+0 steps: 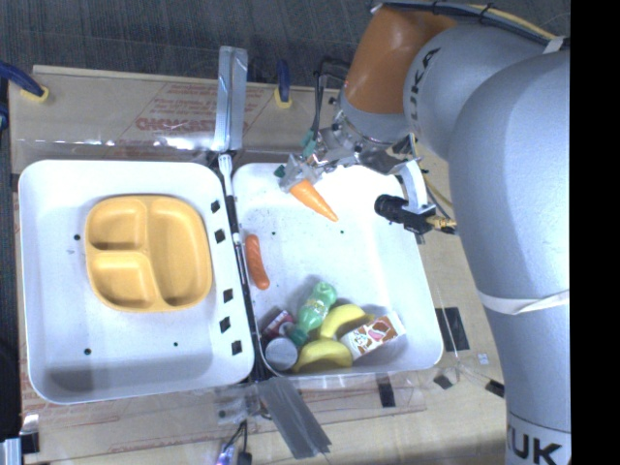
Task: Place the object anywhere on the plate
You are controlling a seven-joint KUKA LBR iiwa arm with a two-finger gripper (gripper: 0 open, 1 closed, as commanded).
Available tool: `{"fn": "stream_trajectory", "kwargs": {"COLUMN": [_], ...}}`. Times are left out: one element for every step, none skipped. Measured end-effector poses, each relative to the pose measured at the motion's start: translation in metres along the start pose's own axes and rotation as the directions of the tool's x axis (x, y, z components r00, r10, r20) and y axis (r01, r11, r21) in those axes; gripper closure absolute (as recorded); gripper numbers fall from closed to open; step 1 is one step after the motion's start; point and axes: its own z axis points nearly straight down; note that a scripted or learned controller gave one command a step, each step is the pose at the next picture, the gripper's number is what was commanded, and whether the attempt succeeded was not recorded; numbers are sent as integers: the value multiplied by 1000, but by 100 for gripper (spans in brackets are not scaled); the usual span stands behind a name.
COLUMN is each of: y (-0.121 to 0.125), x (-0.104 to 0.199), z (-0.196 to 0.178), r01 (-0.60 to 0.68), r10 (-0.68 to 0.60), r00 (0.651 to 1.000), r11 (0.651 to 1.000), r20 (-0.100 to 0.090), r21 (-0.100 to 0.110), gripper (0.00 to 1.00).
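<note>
A yellow plate (148, 252) with three compartments lies in the left bin (48, 356). An orange carrot (314, 199) with a green leafy end hangs tilted over the far left part of the right bin (387, 269), tip pointing down and to the right. My gripper (318, 163) is directly over the carrot's thick end and is shut on it there. The carrot is well to the right of the plate, past the wall between the two bins.
In the right bin a small sausage (256, 261) lies by the left wall. At the near edge a green bottle (315, 308), bananas (329, 342), a juice carton (371, 335) and a can (281, 353) are bunched together. My arm covers that bin's far right.
</note>
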Motion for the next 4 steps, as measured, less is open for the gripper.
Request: {"fn": "stream_trajectory", "kwargs": {"y": [-16, -21, -65, -26], "x": [84, 75, 157, 220], "z": [1, 1, 1, 7], "r01": [284, 206, 395, 652], "r10": [-284, -206, -395, -652], "r00": [959, 979, 919, 758], "r11": [959, 979, 919, 758], "r20": [-2, -2, -2, 2], "r21": [2, 3, 2, -2], "gripper": [100, 100, 100, 100]}}
